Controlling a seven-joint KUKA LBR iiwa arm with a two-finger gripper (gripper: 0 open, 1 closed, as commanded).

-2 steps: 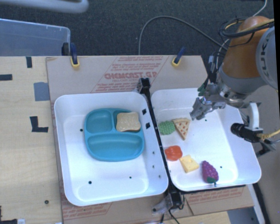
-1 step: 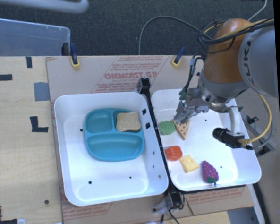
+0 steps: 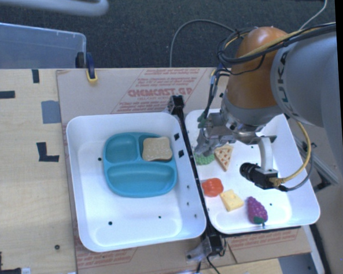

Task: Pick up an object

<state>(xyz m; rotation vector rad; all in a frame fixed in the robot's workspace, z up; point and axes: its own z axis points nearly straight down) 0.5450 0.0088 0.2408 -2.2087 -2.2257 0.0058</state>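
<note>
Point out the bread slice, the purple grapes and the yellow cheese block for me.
bread slice (image 3: 156, 149), camera view, middle of its top face.
purple grapes (image 3: 256, 209), camera view, centre of the bunch.
yellow cheese block (image 3: 231, 200), camera view, middle of its top face.

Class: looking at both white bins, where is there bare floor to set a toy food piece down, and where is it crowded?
Free: the left bin floor in front of the blue tray, and the tray's long front compartment. Toast fills its back right one. Crowded: the right bin, where the gripper stands over a green piece beside the cracker, tomato, cheese and grapes.
</note>
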